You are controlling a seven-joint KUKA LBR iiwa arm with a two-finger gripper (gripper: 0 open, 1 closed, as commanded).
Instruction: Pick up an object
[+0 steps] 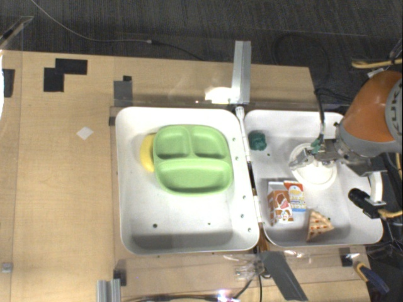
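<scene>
My gripper (306, 155) hangs low in the right bin (277, 128), reaching in from the right under the orange-banded wrist (371, 115). It is directly over a white round object (317, 173), maybe a cup or small bowl, and partly hides it. A red and white carton (284, 201) lies just in front of the gripper. A toy pizza slice (318, 224) sits near the bin's front edge. A small teal object (257, 141) rests at the back left of this bin.
The left bin (182, 228) holds a green divided plate (191, 158) with a yellow object (147, 153) poking out from under its left side. A metal post (242, 74) stands behind the wall between the bins.
</scene>
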